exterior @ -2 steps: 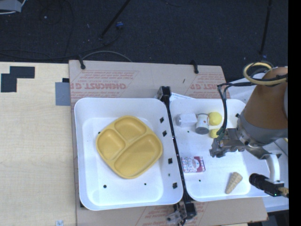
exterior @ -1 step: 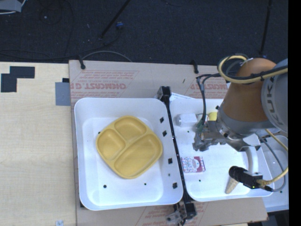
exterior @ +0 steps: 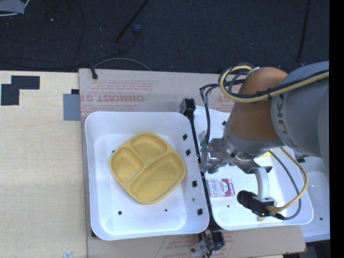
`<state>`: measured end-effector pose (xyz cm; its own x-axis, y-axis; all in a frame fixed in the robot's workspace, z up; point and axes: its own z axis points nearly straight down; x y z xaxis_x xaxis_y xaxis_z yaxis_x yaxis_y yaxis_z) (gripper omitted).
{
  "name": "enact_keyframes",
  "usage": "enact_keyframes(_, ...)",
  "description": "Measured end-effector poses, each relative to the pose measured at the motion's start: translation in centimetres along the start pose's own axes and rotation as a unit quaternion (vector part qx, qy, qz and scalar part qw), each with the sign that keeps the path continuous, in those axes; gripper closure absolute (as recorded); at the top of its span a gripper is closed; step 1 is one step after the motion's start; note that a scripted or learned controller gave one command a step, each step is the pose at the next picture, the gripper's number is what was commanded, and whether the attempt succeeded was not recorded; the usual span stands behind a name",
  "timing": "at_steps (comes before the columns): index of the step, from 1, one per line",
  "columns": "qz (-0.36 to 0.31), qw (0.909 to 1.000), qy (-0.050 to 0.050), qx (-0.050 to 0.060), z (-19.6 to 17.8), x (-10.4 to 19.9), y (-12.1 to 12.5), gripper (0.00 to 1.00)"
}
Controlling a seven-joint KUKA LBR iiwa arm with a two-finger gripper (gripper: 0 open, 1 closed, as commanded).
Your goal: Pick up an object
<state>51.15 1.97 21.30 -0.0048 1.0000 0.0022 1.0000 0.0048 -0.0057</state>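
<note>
Well, two things lie within my reach. One is a small red-and-white packet (exterior: 220, 187), flat on the floor of the right bin (exterior: 301, 214) close to that bin's left wall. The other is a yellow plate (exterior: 148, 167) with three compartments, resting right side up in the middle of the left bin (exterior: 88, 144).

My arm (exterior: 290, 112) comes in from the right and hangs over the right bin. Its orange band sits above the metal end piece, which points down near the wall shared by the two bins. The packet shows just beside that end piece, towards the near edge of the bin, and looks apart from it. The plate is well apart from me, across the shared wall.

The packet carries red print, too small to read. Under both bins lies a cardboard sheet (exterior: 123, 93) on the table (exterior: 37, 171), and it bears red lettering that runs upside down from this side; I cannot read it with certainty.

As for my jaws, my own wrist hides them, so I cannot tell whether they are open or closed, nor whether they touch anything. A yellow cable (exterior: 297, 190) loops from my wrist down to a black cylinder (exterior: 250, 200) beside the packet.
</note>
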Motion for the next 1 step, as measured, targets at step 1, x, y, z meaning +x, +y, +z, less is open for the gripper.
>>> enact_keyframes(1, 0.0, 1.0, 0.0, -0.001, 0.3, 4.94, 1.57, 1.0)
